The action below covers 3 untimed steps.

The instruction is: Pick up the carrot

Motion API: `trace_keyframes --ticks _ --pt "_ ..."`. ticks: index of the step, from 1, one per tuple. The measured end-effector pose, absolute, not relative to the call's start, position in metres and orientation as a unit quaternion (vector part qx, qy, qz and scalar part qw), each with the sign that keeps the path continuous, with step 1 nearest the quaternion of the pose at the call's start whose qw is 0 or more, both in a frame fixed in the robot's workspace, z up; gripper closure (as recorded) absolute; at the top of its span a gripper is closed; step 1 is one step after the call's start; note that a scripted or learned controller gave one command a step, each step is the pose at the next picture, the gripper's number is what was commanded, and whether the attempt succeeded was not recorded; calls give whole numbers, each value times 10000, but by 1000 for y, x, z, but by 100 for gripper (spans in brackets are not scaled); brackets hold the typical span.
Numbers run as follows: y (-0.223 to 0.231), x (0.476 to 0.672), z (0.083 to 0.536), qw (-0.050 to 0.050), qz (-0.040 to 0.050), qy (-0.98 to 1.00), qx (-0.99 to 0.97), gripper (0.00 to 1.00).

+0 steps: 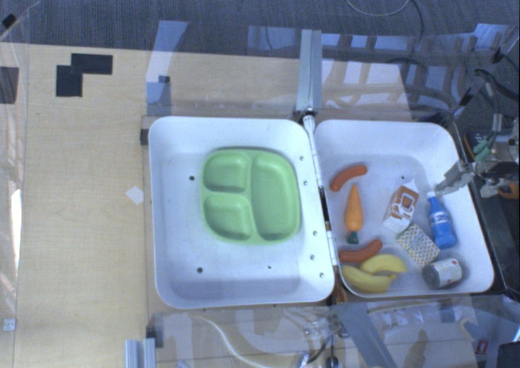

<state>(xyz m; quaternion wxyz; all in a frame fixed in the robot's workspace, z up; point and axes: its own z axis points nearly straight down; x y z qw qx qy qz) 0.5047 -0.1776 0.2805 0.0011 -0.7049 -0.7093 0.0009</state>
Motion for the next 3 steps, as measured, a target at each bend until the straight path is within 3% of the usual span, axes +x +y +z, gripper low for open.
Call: trace_keyframes --ticks 1,2,3 --pt "-89 487 164 18 9 -7690 -6392 0" --pt "-88 514 88 -21 -18 -8596 -5109 0" --pt "-92 588 88 -52 -31 -8661 -4999 0"
